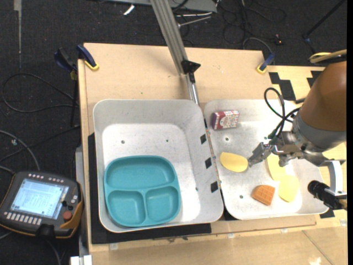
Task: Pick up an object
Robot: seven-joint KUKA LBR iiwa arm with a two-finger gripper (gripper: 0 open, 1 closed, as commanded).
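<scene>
The right bin (245, 203) holds several objects. A yellow oval piece (233, 162) lies near its left wall. A maroon and white carton (225, 119) lies at the bin's back. An orange waffle-like block (264, 194) sits toward the front, with a pale yellow piece (287, 187) just right of it. Another pale yellow piece (273, 167) lies partly under the arm. My gripper (256, 155) hangs low over the bin, its tip just right of the yellow oval and close to its edge. Nothing is visibly held.
The left bin (110, 120) holds a teal divided tray (142, 190) at its front. A metal pole (172, 29) slants over the bench's back. Clamps sit at the bench's far corners (88, 57). A teach pendant (38, 203) lies on the floor at left.
</scene>
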